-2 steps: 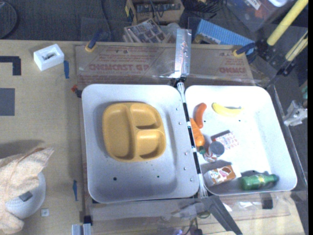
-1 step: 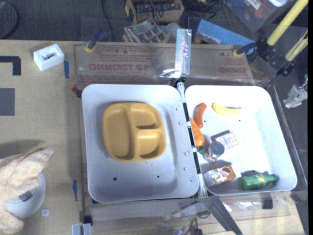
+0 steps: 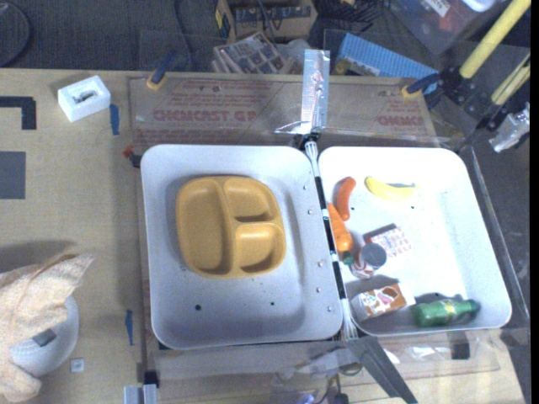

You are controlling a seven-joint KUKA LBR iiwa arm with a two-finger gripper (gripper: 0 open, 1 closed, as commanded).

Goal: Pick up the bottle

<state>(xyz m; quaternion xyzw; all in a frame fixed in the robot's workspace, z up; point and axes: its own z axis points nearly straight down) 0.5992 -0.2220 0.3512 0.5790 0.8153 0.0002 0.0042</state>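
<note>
1. Though red lettering runs along the cardboard (image 3: 278, 112) behind the bins, it blurs beyond reading.
2. The green bottle (image 3: 444, 311) lies on its side at the right bin's (image 3: 472, 225) near edge, just beside a small carton (image 3: 381, 299).
3. A banana (image 3: 388, 188) and carrot (image 3: 339, 228) lie farther back.
4. A yellow divided tray (image 3: 229, 225) sits in the left bin (image 3: 168, 301).

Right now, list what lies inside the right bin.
In the right bin: a green bottle on its side near the front edge, a banana, a hot dog, a carrot, a small can and two packets. Anything under them is hidden.
</note>
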